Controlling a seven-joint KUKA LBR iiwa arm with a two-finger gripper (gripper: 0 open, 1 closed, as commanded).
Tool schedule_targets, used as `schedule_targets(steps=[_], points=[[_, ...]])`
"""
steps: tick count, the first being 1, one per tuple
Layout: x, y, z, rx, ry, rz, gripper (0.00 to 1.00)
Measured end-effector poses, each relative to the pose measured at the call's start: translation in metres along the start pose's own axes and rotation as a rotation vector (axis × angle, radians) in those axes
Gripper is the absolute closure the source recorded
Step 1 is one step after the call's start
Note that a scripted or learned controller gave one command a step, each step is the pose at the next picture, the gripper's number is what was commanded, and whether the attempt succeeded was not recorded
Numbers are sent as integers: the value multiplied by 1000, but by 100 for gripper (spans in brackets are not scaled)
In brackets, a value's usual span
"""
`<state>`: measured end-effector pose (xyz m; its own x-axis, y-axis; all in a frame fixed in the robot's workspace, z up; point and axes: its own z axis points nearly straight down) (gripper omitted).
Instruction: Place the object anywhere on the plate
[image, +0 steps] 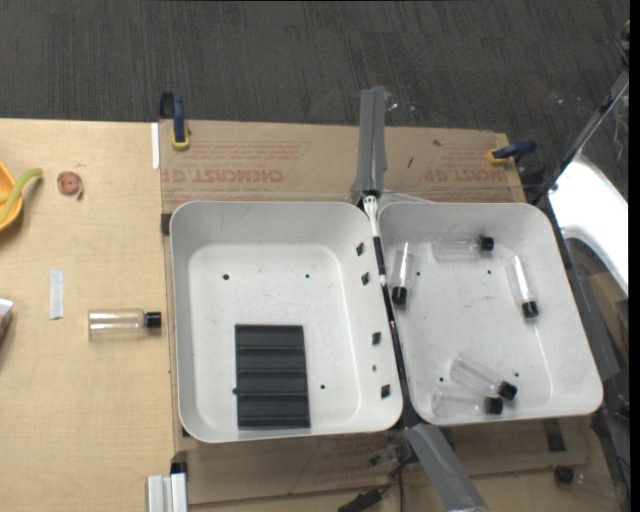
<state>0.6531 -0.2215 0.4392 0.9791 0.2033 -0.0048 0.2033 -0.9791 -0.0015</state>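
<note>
Camera view from above, left bin holding a dark ribbed plate, right bin scattered with clear black-capped vials — gripper state impossible to tell.

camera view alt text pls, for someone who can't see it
Two white bins sit side by side on a bench: the left bin holds a dark ribbed plate, the right bin five clear vials with black caps, one at. Another vial lies on the bench at left.

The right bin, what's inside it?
The right bin holds five clear vials with black caps: three lie apart, two sit together near the front. Whether the vials contain anything cannot be told.
</note>
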Motion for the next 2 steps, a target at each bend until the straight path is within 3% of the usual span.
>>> schedule_targets(steps=[2], points=[[-4, 0, 0, 1, 0, 4, 0]])
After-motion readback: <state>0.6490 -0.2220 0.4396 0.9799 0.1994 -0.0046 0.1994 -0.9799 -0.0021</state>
